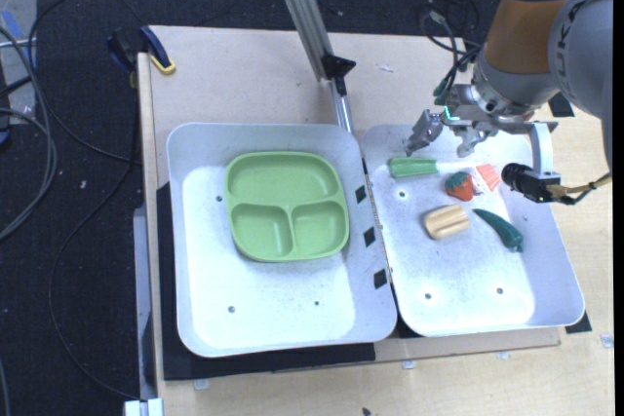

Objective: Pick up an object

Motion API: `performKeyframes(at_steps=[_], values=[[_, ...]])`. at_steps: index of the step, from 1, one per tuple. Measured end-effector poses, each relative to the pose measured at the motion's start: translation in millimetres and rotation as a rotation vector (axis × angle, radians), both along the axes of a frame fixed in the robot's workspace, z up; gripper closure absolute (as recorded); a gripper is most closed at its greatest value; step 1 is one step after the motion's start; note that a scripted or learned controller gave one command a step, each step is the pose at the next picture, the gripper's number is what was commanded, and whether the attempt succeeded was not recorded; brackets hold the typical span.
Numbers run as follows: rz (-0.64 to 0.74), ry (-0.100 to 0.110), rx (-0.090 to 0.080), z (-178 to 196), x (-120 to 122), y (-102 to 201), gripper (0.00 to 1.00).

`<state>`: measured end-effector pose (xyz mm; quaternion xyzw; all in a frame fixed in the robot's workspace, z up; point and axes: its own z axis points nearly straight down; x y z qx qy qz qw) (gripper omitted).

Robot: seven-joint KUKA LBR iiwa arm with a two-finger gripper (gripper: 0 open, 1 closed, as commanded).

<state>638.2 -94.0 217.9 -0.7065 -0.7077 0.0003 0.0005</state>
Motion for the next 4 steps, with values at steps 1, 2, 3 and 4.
performKeyframes(at_steps=[1, 2, 3, 4], values=[[0.000, -0.001, 0.000, 0.5, 0.3, 0.0, 0.00], [-0.002, 0.004, -0.001, -63.9, -0.9, -1.0, 0.00], [-0.002, 0.001, -0.001, -127.4, -2.5, 0.1, 0.00], [-0.002, -0.002, 0.000, -125.2, -2.2, 0.4, 0.00]])
